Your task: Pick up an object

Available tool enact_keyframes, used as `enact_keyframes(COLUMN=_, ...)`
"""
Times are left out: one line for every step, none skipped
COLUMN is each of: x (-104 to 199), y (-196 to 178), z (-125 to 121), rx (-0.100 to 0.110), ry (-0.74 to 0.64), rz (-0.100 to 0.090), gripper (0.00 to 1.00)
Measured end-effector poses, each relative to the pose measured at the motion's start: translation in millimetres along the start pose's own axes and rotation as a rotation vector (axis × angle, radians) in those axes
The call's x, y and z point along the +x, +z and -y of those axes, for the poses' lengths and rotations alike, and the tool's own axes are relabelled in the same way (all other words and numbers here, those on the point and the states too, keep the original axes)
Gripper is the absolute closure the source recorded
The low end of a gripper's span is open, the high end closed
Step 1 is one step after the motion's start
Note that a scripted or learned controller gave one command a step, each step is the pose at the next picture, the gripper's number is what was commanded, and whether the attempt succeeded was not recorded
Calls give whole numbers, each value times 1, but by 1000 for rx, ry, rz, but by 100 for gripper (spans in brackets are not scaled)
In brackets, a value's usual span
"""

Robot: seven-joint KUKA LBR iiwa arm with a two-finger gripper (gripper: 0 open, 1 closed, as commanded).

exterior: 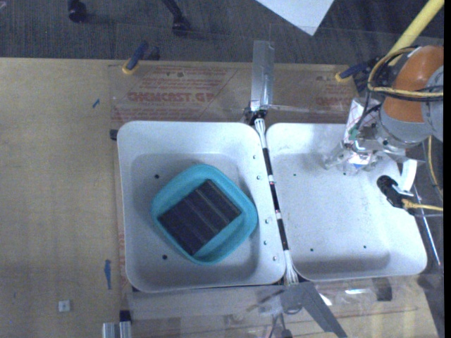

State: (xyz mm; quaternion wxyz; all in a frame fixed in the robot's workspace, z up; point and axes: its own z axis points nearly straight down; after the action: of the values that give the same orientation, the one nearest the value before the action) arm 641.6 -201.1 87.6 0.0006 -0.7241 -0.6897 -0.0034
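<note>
Teal tray (pixel 243 206) in left bin (pixel 134 146); end effector (pixel 352 157) over right bin (pixel 338 224), grip indiscernible.

The tabletop (pixel 56 189) is light wood. Two white bins lie on it side by side — left bin (pixel 134 146), right bin (pixel 338 252) — touching.

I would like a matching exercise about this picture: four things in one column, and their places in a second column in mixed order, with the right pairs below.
Things:
1. teal container
2. claw
3. orange band
4. office chair base

Places:
A. on the arm, at the upper right
B. on the dark floor, at the top left
C. inside the left bin
D. over the upper part of the right bin

Pairs: 1-C, 2-D, 3-A, 4-B
</note>
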Motion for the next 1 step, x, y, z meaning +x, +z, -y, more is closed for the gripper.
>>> enact_keyframes(x=-8, y=-1, z=-21, rx=35, ry=-170, rz=-12, gripper=0)
